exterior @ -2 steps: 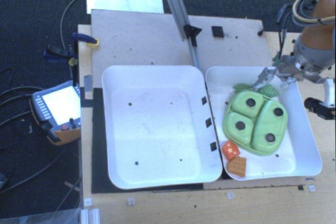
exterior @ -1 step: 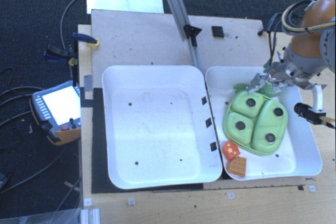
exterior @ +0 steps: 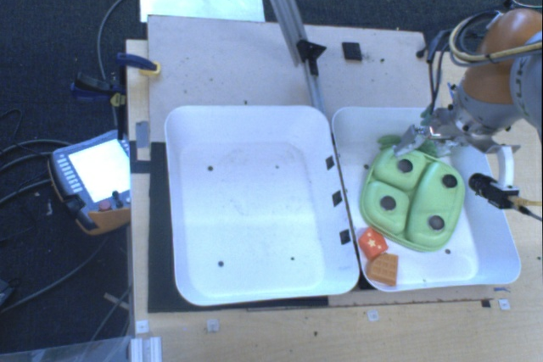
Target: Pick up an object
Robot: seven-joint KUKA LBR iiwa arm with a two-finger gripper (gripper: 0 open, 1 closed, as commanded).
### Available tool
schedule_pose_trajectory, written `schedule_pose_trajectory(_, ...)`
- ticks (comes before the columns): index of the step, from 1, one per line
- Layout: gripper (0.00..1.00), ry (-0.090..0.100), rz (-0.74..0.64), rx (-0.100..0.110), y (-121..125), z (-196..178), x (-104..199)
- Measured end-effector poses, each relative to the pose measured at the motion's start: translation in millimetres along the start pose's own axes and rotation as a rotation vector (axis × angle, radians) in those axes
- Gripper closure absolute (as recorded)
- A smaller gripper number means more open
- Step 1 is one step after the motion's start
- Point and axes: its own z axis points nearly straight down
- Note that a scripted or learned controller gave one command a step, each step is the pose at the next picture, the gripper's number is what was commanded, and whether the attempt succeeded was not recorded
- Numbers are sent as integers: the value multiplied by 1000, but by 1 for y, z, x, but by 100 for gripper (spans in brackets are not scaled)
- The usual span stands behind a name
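Green toy (exterior: 414, 199) partly under grey arm (exterior: 488, 110), top edge hidden

No readable text, brand or number is seen anywhere. A white mark, too small to be read, is carried by the small red block (exterior: 372, 242) at 5 o'clock.

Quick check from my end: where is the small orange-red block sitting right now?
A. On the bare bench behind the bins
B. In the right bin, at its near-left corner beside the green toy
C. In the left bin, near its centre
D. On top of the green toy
B. The orange-red block lies in the right bin, at its near-left corner, just below the green toy and next to a tan block.
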Motion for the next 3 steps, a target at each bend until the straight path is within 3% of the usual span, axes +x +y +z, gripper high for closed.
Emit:
schedule_pose_trajectory(1,100,-2,-2,-8,2,-12,0)
schedule_pose_trajectory(2,100,2,-1,5,8,-77,-1)
schedule_pose_trajectory(3,100,2,-2,6,10,-129,-1)
